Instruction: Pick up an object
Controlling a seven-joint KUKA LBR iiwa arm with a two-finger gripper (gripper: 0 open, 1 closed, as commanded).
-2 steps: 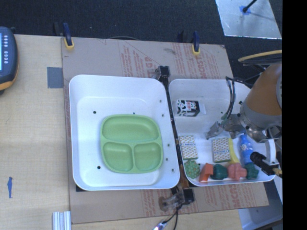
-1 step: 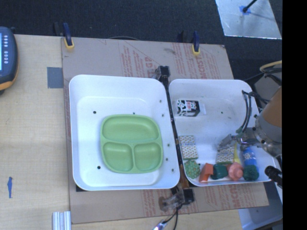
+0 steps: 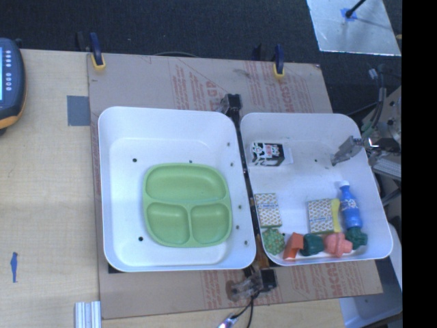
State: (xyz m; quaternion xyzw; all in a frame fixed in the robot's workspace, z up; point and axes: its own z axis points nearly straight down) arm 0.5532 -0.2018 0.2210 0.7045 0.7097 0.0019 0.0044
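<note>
Grey and small, the end effector (image 3: 347,149) is at the upper right edge of the right bin (image 3: 311,132), low over the white floor of it; I cannot tell how it is set, and nothing shows in its grip.

On the worktop (image 3: 48,203) lies a brown cardboard sheet (image 3: 198,80), and on it stand the two bins, touching side by side. To the left of the right bin is the left bin (image 3: 123,132), which holds a green divided plate (image 3: 186,204).

Inside the right bin, the black and white carton (image 3: 267,153) lies near the upper left wall. Two patterned packets (image 3: 267,209) (image 3: 319,215) lie lower, one by the left wall and one toward the right. A blue bottle (image 3: 350,207) lies near the right wall, with a yellow stick (image 3: 335,214) just beside it. Along the lower wall is a row of small toys: a green one (image 3: 273,240), an orange one (image 3: 293,245), a dark green one (image 3: 315,243), a pink one (image 3: 336,244).
</note>
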